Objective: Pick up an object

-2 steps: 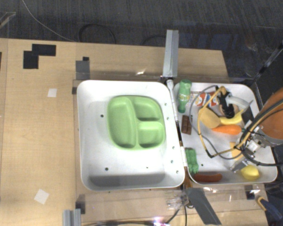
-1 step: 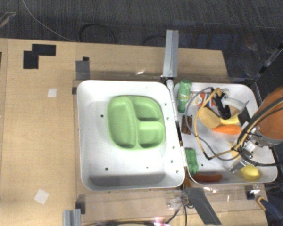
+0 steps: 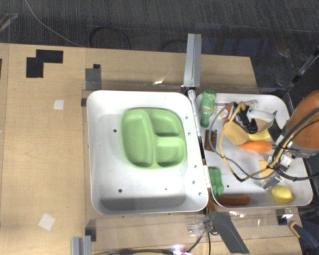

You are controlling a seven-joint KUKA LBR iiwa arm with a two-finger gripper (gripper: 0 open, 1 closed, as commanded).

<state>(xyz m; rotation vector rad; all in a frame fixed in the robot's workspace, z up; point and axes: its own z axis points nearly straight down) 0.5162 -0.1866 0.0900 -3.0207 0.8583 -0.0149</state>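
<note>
The right bin (image 3: 303,198) holds several small objects. A yellow lemon (image 3: 281,194) lies in its near right corner. An orange carrot (image 3: 255,147) and a tan rounded piece (image 3: 235,134) lie in the middle. A green bottle (image 3: 207,108) stands along the far left wall. My gripper (image 3: 271,180) is low in the bin, just above and left of the lemon, at the end of the arm with the orange band (image 3: 313,122). Its tip is partly hidden by cables and clutter, and I see nothing clearly held.
The left bin (image 3: 103,195) carries a green divided plate (image 3: 153,137). A green block (image 3: 216,180) and a brown sausage (image 3: 235,200) lie by the right bin's near left corner. Black cable loops (image 3: 228,163) cross the right bin. A metal post (image 3: 192,60) stands behind the bins.
</note>
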